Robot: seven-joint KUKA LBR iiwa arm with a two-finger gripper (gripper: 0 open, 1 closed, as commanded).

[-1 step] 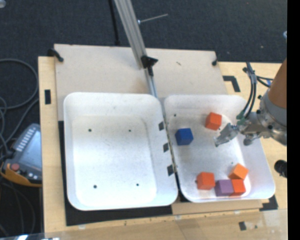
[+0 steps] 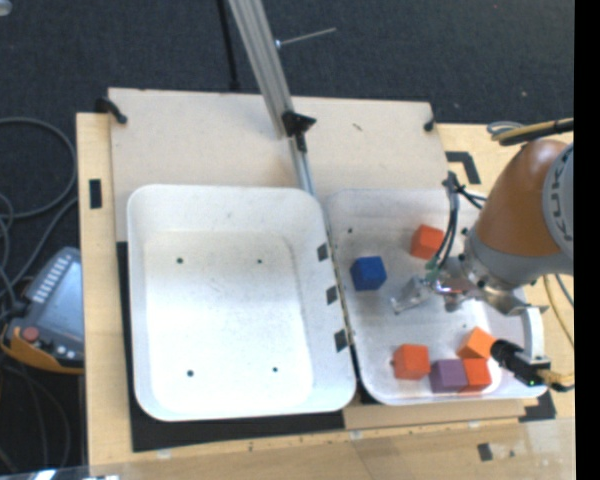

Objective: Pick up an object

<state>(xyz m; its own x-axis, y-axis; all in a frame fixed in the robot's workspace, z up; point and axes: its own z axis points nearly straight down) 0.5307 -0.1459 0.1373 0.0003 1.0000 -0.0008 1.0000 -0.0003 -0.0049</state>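
The blocks in the right bin (image 2: 380, 213) look like small, stiff cubes, probably light foam or wood, with flat faces that should not slip much. The sensible hold is across two opposite flat sides, square on, since a corner grip would likely twist a cube out.

Six of them lie in that bin. A blue block (image 2: 369, 273) sits near the bin's left wall, well apart from the others. An orange block (image 2: 427, 241) lies toward the far side, just left of the arm's cables. Along the near rim sit another orange block (image 2: 411, 361), a purple block (image 2: 447, 375) and, touching it, a further orange block (image 2: 477, 373), with one more orange block (image 2: 477, 345) just behind those two. The left bin (image 2: 220, 298) carries no blocks.

The pincer (image 2: 412, 298) hangs low over the middle of the right bin, between the blue block and the near cluster. Its metal fingers (image 2: 401, 303) appear spread apart, and nothing sits between them; they seem to touch no block. I judge the blue block the easiest target, since it stands alone with free sides. The crowded purple and orange pair near the rim would be harder to straddle cleanly.
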